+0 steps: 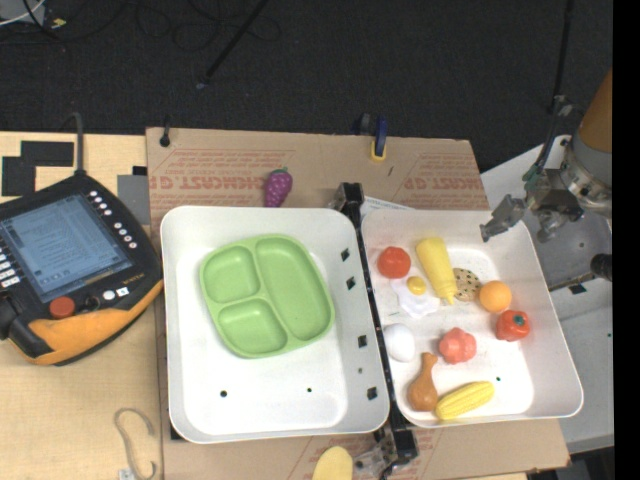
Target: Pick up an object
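The right bin (pixel 555 368) holds several toy foods: a red tomato (pixel 394 261), a yellow banana (pixel 435 265), a cookie (pixel 466 284), an orange (pixel 495 296), a red fruit with a green top (pixel 512 324), a fried egg (pixel 417 294), a white egg (pixel 400 343), a pink fruit (pixel 457 345), a drumstick (pixel 425 382) and a corn cob (pixel 466 399). My gripper (pixel 522 226) hangs over the bin's far right corner, above the orange. It is open with nothing between its fingers.
A green divided plate (pixel 265 295) lies in the left bin (pixel 190 388). Purple grapes (pixel 277 186) sit on the cardboard behind the bins. A yellow item (pixel 333 463) lies in front of them. A control pendant (pixel 70 258) rests at the far left.
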You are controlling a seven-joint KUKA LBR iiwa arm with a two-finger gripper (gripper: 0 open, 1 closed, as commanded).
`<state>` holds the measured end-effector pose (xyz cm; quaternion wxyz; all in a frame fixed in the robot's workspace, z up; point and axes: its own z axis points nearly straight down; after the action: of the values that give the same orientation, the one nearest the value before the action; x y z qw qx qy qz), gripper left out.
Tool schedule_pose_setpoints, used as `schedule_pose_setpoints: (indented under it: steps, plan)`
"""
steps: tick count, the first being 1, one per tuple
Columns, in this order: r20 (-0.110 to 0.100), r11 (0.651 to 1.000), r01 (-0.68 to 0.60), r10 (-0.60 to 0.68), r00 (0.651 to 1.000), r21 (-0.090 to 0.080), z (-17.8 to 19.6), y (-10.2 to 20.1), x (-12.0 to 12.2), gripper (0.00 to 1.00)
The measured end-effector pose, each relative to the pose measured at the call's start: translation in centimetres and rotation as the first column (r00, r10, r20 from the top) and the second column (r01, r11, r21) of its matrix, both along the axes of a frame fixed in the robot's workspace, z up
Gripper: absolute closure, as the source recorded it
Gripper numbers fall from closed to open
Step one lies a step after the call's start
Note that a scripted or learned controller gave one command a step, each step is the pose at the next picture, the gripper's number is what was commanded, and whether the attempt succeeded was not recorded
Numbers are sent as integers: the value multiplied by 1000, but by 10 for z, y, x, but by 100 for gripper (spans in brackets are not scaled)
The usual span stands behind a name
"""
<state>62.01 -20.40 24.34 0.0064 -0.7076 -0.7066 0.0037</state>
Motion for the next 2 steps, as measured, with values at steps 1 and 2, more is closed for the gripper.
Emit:
schedule_pose_setpoints:
  steps: [1,2]
  plan:
    - [13,1000,-2,2,1000,-3,8,0,2,0]
    - [7,1000,-2,2,1000,-2,-54,8,-2,0]
